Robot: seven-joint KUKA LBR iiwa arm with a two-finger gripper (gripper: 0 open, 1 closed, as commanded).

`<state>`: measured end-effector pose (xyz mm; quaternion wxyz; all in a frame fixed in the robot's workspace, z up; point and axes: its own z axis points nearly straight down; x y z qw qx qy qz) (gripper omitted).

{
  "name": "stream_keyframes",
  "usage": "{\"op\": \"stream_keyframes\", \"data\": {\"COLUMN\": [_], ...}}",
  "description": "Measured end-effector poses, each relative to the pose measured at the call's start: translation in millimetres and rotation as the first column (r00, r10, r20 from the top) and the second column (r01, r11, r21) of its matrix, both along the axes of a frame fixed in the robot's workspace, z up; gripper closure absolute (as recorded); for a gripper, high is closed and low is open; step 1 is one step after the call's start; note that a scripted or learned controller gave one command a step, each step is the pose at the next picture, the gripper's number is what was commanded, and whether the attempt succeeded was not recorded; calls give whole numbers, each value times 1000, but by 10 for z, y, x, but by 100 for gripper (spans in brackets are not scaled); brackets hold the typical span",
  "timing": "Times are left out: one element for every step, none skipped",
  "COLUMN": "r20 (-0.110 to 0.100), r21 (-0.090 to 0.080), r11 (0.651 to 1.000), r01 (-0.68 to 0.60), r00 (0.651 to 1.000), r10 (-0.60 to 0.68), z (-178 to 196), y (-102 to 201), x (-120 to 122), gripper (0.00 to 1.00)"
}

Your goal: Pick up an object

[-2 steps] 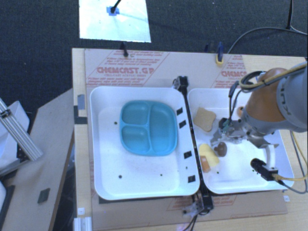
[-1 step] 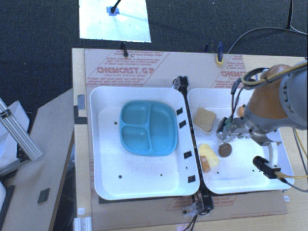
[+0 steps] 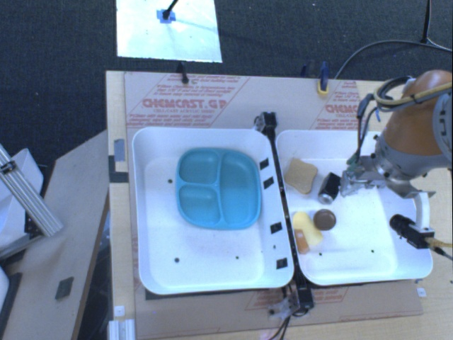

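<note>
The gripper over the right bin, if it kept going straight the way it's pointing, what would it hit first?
Probably the small dark cylinder: the gripper points leftward at it from close by. Beyond it lies the tan sponge-like block. Height above the bin is unclear.

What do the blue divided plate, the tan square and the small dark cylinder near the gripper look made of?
Blue divided plate: likely moulded plastic, smooth and evenly coloured with soft sheen. Tan square: matte, slightly rough, possibly sponge, cork or a toy bread slice; the view leaves it open. Small dark cylinder: black with a pale end, perhaps metal or plastic, too small to tell.
</note>
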<state>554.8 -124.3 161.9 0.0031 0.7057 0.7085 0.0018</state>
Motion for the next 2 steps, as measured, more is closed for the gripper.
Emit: {"op": "stream_keyframes", "data": {"r20": [-1,0], "r21": [1,0], "r11": [1000,1000], "r01": [-1,-1], "r00": [1000,1000], "r10": [1,1], "z": [457,942], "y": [66,64], "x": [-1,15], "gripper": [100,100]}}
